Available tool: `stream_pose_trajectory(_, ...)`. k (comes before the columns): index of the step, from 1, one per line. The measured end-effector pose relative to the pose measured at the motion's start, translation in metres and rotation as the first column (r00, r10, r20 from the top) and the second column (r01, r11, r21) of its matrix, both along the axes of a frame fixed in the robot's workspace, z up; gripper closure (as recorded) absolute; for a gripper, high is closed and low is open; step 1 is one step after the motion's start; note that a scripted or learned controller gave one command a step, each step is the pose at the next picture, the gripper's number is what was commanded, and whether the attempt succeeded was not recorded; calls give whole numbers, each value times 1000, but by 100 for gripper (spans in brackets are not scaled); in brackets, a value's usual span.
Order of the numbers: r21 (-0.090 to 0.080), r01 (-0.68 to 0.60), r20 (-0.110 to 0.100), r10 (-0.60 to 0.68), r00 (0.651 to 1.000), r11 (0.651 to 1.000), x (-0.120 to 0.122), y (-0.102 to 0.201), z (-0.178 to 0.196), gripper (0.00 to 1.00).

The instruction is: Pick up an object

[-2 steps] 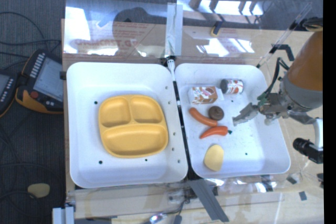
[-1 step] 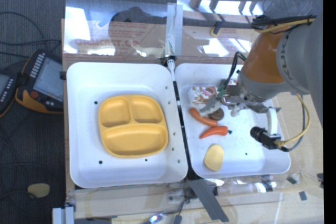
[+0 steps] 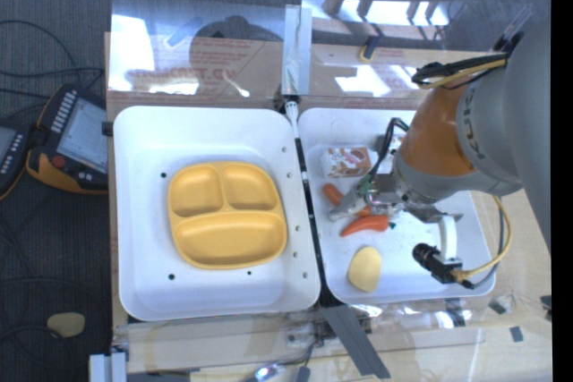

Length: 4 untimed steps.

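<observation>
Tool is hanging low in the right bin, right of the frame's centre, and from this angle I cannot tell whether it is open or closed. Nothing is showing as lifted, so the pick is looking not yet done: a grasp and a raise are both waiting. Likeliest target, I am guessing, is the orange carrot-shaped piece, lying just below the tool and close against it. It is getting crowded there: a small red-orange piece is sitting just to the left, a printed packet above that, and a pale yellow lump lower down. Over in the left bin, a yellow divided plate is resting well apart, out of the way.
</observation>
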<state>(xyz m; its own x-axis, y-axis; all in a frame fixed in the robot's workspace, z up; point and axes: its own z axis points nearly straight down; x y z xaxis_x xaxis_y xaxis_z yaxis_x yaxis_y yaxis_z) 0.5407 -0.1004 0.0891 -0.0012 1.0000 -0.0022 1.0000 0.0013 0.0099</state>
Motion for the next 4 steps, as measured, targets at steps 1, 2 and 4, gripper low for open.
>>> stream_pose_trajectory(1, 1, 0, 2, 0, 1000, 1000, 1, 0, 10, 100)
stream_pose_trajectory(2, -2, 3, 3, -3, 1000, 1000, -1, 4, 2, 100)
stream_pose_trajectory(4, 0, 2, -13, -2, 1000, 1000, -55, 12, 94, 100)
